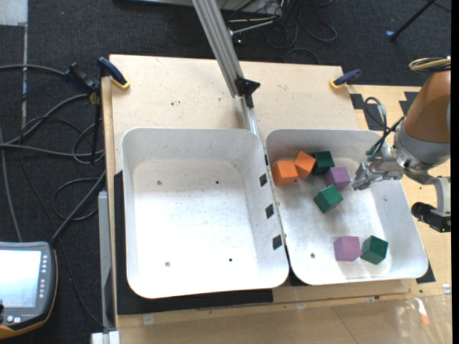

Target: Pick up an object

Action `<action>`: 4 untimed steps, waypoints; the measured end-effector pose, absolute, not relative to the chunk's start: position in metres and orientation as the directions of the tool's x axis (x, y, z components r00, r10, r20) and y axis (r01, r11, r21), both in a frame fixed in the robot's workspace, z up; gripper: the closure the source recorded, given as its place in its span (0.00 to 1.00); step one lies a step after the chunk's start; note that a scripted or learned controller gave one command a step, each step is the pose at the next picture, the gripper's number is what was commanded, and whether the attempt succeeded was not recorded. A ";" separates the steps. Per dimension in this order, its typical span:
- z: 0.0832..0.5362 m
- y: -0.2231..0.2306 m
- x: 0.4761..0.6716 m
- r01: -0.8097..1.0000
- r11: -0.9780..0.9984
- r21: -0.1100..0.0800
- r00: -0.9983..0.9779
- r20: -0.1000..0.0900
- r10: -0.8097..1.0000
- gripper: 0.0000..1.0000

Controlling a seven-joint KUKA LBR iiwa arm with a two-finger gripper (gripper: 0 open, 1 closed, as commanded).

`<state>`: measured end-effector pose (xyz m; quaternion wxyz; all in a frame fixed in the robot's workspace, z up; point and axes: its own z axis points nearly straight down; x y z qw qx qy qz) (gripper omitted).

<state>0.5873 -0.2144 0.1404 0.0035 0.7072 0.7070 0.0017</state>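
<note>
Just inside the right bin's (401, 260) far right edge hung the gripper (358, 180); whether it was parted or closed I cannot tell. Beside it lay a purple cube (337, 177), with green (328, 198) and orange cubes (285, 171) nearby. Another purple (347, 248) and green cube (374, 250) sat near the front right corner.

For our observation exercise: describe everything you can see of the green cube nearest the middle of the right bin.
The green cube is a small, matte, solid-looking block, turned askew to the right bin's walls. It rests on the bin's white floor, just below a purple cube that it nearly touches. The end effector is to its upper right, apart from it.
</note>
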 end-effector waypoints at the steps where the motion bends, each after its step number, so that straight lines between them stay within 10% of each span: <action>1: 0.185 -0.220 0.586 1.000 -0.001 0.005 0.001 -0.003 1.000 1.00; 4: 0.254 -0.164 0.586 1.000 0.007 -0.001 -0.007 0.002 1.000 1.00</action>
